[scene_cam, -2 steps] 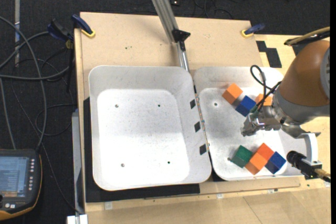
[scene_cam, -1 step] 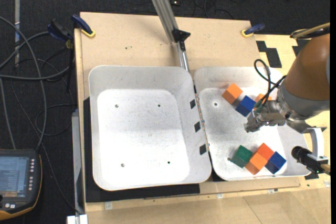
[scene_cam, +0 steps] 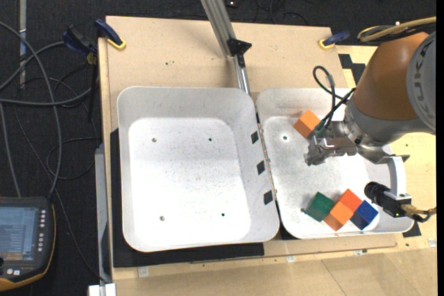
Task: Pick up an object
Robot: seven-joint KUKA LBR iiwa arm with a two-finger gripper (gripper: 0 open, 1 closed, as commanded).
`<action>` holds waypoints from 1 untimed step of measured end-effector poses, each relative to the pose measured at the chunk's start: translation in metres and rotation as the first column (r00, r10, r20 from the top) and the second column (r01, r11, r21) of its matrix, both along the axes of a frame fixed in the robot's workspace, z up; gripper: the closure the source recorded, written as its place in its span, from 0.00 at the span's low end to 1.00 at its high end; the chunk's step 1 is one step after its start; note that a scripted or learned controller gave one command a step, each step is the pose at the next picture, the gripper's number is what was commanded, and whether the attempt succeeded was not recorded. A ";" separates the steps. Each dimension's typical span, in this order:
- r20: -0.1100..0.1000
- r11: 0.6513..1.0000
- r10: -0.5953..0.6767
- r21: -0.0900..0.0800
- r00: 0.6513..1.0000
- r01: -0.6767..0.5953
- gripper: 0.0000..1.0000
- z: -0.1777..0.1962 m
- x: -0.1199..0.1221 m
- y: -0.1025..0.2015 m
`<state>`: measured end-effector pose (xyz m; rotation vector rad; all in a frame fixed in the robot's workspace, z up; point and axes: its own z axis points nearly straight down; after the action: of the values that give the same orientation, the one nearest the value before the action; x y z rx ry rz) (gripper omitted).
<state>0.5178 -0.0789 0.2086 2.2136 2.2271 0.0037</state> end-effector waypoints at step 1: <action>-0.001 1.000 0.002 0.001 1.000 -0.002 1.00 -0.006 0.024 0.045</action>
<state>0.5414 -0.0336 0.2031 2.2127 2.2300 0.0031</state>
